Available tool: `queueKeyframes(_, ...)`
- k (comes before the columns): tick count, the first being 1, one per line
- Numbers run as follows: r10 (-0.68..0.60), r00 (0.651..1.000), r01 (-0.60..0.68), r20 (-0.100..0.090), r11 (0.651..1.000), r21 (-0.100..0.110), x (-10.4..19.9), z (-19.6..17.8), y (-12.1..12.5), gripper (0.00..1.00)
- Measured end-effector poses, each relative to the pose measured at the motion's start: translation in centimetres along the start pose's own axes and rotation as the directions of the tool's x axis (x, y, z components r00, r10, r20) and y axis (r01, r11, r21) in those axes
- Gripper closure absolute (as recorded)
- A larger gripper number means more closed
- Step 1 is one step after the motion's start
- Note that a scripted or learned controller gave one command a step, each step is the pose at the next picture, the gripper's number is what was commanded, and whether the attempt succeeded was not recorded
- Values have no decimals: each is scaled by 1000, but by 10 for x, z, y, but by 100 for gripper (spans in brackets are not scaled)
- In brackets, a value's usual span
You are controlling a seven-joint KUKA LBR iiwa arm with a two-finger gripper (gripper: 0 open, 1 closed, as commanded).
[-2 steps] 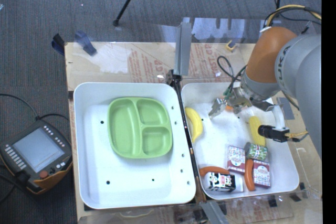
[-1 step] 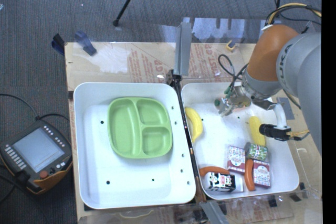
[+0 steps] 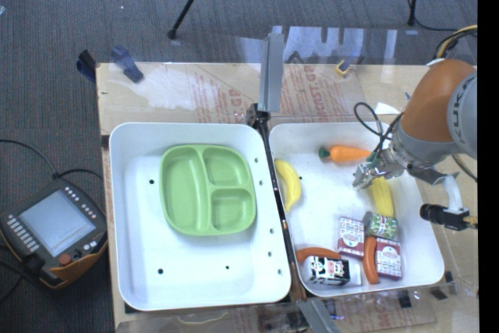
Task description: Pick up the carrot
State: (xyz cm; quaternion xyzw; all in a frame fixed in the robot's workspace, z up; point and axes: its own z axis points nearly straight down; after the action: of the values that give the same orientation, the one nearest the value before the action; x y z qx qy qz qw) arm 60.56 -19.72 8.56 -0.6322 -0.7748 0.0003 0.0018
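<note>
My gripper (image 3: pixel 369 172) hangs low in the right bin (image 3: pixel 308 138), near its back half, but the fingers are too small and blurred for me to tell their state. Nothing is seen between them. Just beside my gripper, toward the front right, lies a small yellow banana (image 3: pixel 382 198); I cannot tell if I touch it. The carrot (image 3: pixel 348 154) lies just behind my gripper and a little to the left, with its green end pointing left; it is close to me but apart.

Further left, against the wall between the bins, rests a bigger banana (image 3: pixel 288 180). At the front of the bin stand some small cartons: a red one (image 3: pixel 351 232), a green one (image 3: pixel 381 225) and another red one (image 3: pixel 388 258), with a red sausage (image 3: pixel 369 257) between them. At the front left corner are a black and white milk carton (image 3: pixel 327 270) and a second sausage (image 3: pixel 314 253) touching it.

The left bin (image 3: pixel 132 246) bears a green divided plate (image 3: pixel 209 189). On the floor at left lies the teach pendant (image 3: pixel 51 235).
</note>
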Motion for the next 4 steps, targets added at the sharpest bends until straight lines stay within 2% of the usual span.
queueKeyframes(1,-152,988,152,0,988,0,-15,-64,7,100)
queueKeyframes(2,-60,998,60,0,998,0,23,0,42,100)
queueKeyframes(3,-60,998,60,0,998,0,23,1,42,0)
queueKeyframes(4,-61,998,61,-3,998,3,24,-6,43,100)
